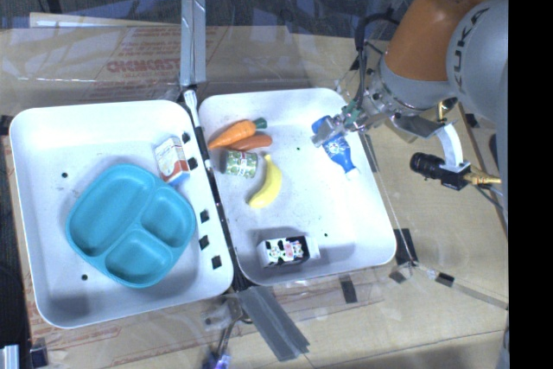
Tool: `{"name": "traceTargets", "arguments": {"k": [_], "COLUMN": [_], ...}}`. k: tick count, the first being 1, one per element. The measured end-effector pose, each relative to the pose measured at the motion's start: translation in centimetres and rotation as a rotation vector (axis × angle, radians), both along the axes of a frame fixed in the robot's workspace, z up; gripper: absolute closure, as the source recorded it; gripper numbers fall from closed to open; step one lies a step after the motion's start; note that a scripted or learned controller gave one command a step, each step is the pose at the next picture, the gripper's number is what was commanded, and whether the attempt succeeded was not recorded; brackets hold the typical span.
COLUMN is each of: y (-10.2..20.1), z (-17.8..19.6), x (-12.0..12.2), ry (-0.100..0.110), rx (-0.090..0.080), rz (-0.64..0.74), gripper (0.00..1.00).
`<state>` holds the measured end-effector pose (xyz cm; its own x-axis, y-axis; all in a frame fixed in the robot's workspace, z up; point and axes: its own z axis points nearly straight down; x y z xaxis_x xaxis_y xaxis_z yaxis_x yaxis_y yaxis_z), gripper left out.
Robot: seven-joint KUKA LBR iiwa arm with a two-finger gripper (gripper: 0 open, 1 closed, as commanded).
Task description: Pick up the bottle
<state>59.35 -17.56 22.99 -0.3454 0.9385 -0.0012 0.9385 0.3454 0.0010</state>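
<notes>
At the right bin's (380,248) upper right edge, the bottle (336,144) hangs blue and slanted, its upper end caught at the gripper (348,120) and its lower end pointing down toward the bin floor. It looks lifted rather than lying flat, though the slant of the view makes the gap beneath it hard to judge. The jaws appear clamped on the bottle's top, near its cap end, so the grip is off-centre and the body dangles below.

To do this step well, the lift should be straight up and slow, with no swing: a bottle held by one end can pivot or slip out. Keep it off the bin wall just beside it.

Further left in the same bin lie the carrots (238,134), a can (239,163), a banana (266,183) and a small box (284,250), all well apart from the bottle. The left bin (34,143) holds a blue tray (130,225) and a carton (171,158).
</notes>
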Motion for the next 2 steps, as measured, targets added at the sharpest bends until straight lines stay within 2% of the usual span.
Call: {"name": "traceTargets", "arguments": {"k": [1, 2], "y": [-0.5, -3.4], "z": [-10.6, -8.9], "x": [-5.8, -2.3], "ry": [0.007, 0.001], "rx": [0.002, 0.0], "rz": [-0.116, 0.017], "gripper": [1.0, 1.0]}}
